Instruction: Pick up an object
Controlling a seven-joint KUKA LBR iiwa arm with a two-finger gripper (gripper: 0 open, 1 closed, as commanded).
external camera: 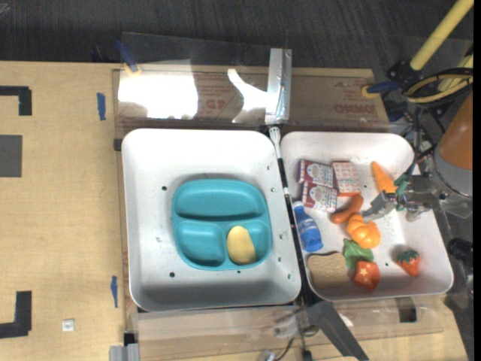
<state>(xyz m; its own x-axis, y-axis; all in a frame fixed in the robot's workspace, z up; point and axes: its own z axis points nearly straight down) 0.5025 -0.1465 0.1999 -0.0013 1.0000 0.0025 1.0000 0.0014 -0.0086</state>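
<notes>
Nearest you, a slice of bread [325,265] lay at the front edge of the right bin [428,258], beside a red pepper [366,274] and a small tomato [409,262]. Your tool [382,204] hung over that bin, just above an orange pepper [364,234]; you could not tell its opening. Across in the left bin [143,201], a teal tray [218,220] held a yellow potato [240,244].

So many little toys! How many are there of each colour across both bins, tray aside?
Red or orange: 5 (carrot, chilli, orange pepper, red pepper, strawberry)
Red-and-white cartons: 3
Yellow: 1, potato
Blue: 1, bottle
Brown: 1, bread slice
Total: 11
</notes>
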